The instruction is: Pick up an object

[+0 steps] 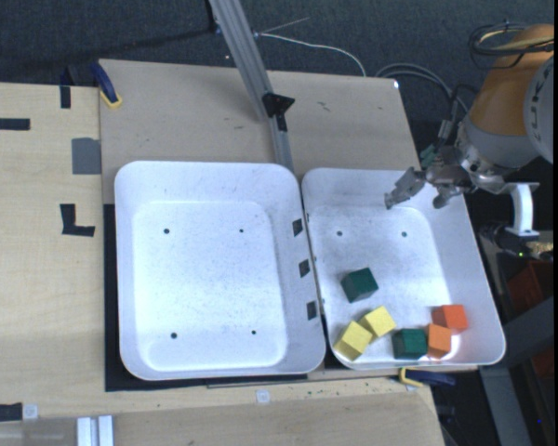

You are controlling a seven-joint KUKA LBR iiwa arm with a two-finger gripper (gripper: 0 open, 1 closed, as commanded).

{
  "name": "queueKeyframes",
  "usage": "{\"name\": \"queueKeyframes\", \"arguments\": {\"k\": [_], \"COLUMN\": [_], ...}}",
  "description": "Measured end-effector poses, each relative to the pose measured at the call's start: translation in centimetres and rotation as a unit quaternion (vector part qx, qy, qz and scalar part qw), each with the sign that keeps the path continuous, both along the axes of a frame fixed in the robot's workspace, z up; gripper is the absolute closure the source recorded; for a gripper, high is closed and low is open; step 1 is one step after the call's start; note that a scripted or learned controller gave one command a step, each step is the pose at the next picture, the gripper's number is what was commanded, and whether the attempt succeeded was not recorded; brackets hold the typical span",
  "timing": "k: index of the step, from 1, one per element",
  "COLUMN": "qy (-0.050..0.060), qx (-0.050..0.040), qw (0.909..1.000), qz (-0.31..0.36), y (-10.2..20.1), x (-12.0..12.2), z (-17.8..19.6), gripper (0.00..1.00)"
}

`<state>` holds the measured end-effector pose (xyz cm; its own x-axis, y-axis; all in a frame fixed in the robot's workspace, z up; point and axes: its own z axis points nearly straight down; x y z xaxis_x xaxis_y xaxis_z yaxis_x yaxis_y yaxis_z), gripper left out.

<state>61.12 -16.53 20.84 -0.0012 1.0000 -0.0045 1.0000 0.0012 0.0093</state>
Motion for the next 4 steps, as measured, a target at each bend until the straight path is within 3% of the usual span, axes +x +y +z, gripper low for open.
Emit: {"name": "queueKeyframes", "arguments": {"k": [1, 2, 3, 4], "qy": [0.009, 0.009, 0.007, 0.003], "qx": [0.0038, 0.0031, 0.003, 0.0036], "qw": [0.9999, 1.0, 1.0, 1.0], "qz": [0.001, 0.0, 0.0, 0.003], "y": [5.5, 7.2, 7.1, 13.5], "x": [-4.0, -9.8, -9.5, -12.6], "z": [-5.4, -12.0, -10.8, -1.3], "gripper": [0.0, 0.0, 1.0, 1.0]}}
